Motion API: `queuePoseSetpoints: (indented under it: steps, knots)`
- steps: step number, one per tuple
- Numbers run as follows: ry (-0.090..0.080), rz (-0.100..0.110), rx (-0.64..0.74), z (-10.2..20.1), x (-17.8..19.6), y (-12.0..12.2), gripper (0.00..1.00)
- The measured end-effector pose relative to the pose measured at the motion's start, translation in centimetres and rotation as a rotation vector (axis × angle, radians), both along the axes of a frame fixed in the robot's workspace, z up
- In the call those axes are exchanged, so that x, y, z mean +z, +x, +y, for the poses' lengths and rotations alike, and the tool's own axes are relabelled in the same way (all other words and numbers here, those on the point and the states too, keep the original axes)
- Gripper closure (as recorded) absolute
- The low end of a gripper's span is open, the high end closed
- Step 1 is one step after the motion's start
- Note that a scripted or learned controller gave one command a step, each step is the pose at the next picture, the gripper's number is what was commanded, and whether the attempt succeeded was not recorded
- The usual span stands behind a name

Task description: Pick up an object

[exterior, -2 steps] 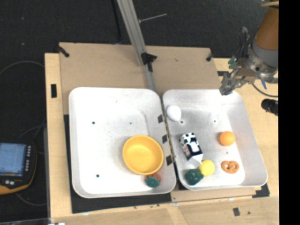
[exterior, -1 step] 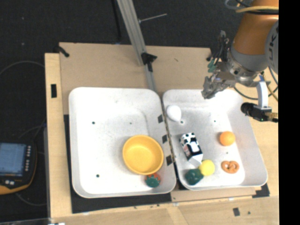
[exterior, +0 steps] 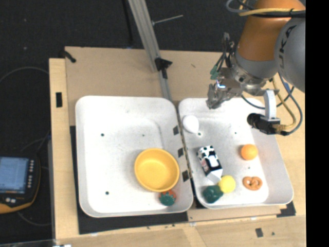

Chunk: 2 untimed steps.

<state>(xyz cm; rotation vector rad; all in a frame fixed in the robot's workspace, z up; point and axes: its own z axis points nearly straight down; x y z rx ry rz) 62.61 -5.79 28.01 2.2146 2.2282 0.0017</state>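
Plywood counter [exterior: 118, 71] carries two shallow white bins side by side, with a slanted metal pole [exterior: 146, 32] rising behind them. Next in size, the grey arm [exterior: 270, 30] with its orange band reaches in from the right, and its gripper [exterior: 216, 98] hangs over the far left corner of the right bin [exterior: 267, 189]; the fingers are too dark and small to tell whether they are spread or pressed together, and nothing is seen between them. The left bin [exterior: 103, 127] holds a yellow bowl [exterior: 157, 169] near its front right part, with a small green and red toy [exterior: 168, 197] just beside the bowl's front edge. In the right bin, a black-and-white carton [exterior: 209, 161] lies tilted near the left wall, and a white rounded object [exterior: 190, 123] sits farther back, near the gripper yet apart from it. A yellow ball [exterior: 227, 184] touches the carton's front end, a dark green piece [exterior: 211, 193] sits just beside that ball, an orange ball [exterior: 249, 152] rests toward the right, and a small brown pretzel [exterior: 252, 182] lies in front of it.
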Motion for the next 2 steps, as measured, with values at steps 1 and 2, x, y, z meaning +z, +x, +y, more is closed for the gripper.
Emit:
queuePoseSetpoints:
  steps: [1,2]
  knots:
    - [0.000,0.002,0.000,4.9,-1.8,0.2,1.00]
    - [0.000,0.002,0.001,10.7,-2.7,-0.3,1.00]
